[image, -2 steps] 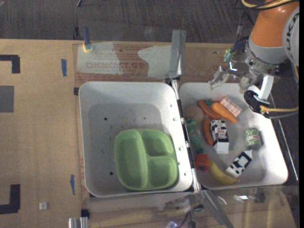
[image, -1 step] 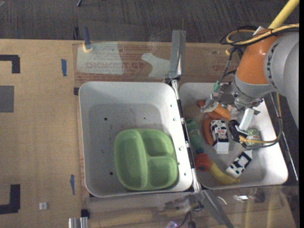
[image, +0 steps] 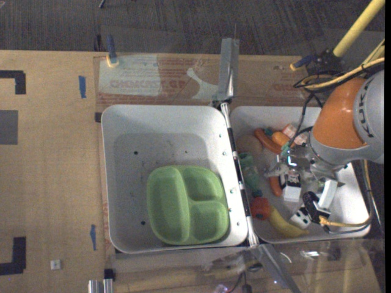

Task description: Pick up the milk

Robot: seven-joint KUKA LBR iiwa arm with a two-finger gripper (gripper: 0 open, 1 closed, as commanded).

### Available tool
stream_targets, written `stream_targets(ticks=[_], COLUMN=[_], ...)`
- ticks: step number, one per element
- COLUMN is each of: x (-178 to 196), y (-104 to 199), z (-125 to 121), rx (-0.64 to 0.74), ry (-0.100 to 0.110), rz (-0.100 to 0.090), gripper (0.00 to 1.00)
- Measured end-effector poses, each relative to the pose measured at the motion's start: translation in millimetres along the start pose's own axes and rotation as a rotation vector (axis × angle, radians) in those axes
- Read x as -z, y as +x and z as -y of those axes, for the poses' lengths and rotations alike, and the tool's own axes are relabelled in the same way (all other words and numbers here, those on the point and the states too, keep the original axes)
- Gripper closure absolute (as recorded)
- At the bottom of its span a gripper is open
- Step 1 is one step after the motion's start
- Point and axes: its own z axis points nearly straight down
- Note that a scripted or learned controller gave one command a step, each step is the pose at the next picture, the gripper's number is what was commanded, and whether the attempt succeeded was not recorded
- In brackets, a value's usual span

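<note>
White, boxy milk (image: 292,190) sits just beside the gripper (image: 292,174); fingers' state unclear, label unreadable

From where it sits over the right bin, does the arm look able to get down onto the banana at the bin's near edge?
Probably yes. The gripper hangs low in the right bin, and the banana lies uncovered just nearer the camera. A red item lies against its left end, which might crowd a grasp there.

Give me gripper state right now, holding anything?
Gripper: down in the right bin among the toy food; open or closed cannot be told, and no grasp is visible.
</note>
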Motion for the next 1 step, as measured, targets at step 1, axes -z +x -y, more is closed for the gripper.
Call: stream_targets(ticks=[1], x=[0.0], y=[-3.1], z=[6.4], rx=[0.008], ry=[-0.004], rz=[-0.001], gripper=[0.00])
